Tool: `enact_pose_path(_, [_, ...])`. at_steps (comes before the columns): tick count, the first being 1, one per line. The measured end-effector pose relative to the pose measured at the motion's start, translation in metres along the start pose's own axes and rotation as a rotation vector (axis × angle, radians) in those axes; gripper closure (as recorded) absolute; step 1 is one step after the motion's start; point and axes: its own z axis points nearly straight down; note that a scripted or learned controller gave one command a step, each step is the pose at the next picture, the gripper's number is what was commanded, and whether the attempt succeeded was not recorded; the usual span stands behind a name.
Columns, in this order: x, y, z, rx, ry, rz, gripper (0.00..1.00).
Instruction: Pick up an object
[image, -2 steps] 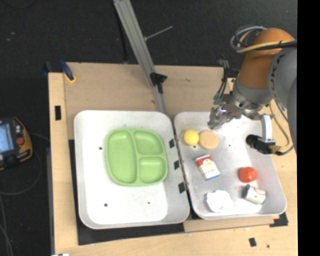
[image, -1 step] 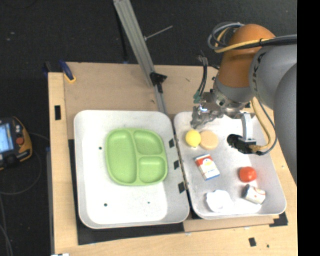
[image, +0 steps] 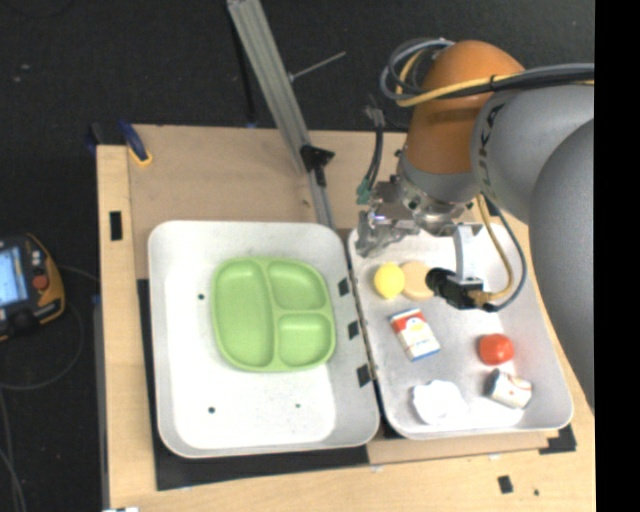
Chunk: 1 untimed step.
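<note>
Looking down on the wooden bench (image: 200, 170), I've got 2 white bins side by side. The left bin (image: 250, 415) has 1 thing in it: a light green divided plate (image: 275, 312) with 3 compartments, sitting flat around the middle.

All the pickable stuff is in the right bin (image: 462, 365), 6 items by my count. A yellow ball (image: 388, 280) sits toward the bin's far left corner, touching a pale tan round thing (image: 416, 283) on its right. Nearer the camera a small red, white and blue carton (image: 415, 334) lies flat. To the right of that is a red tomato-looking ball (image: 495, 348). Just below it is a small white piece with red and brown bits (image: 508, 389), and I can't make out what it is. A lumpy white object (image: 437, 401) lies by the near rim.

The gripper (image: 375, 232) hangs over the far left corner of the right bin, just beyond the yellow ball. Honestly, I can't tell from this angle whether it's wide, narrow or on anything, since the metal bits all blur together. The arm (image: 545, 120) reaches in from the right, with the orange band (image: 452, 100) right above the wrist.
</note>
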Motion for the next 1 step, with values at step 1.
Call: enact_pose_path(1, [0.0445,-0.0083,-0.0087,0.003,0.001,0.000,1.00])
